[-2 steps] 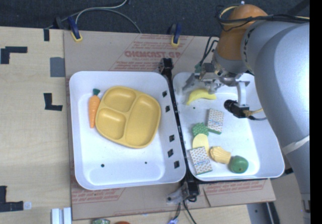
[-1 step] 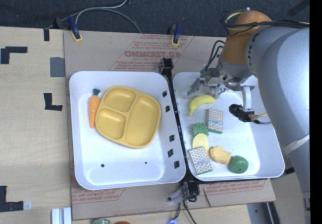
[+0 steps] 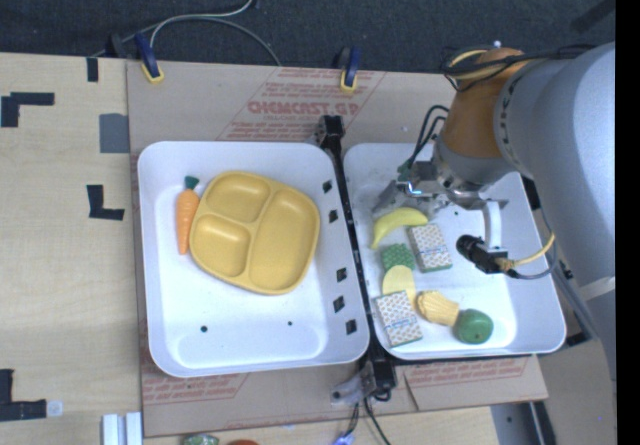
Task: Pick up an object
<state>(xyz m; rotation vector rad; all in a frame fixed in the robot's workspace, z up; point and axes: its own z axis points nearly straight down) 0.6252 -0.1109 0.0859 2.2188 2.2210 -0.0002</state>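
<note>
I've got the claw (image 3: 400, 195) low in the right bin, can't tell its opening or any hold. Banana (image 3: 399, 223) just below it: light, stiff plastic, slick, so I'd pinch across mid-curve.

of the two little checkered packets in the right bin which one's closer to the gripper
The upper checkered packet, beside the banana, is closer to the gripper. The other packet lies at the bin's near edge.
</note>
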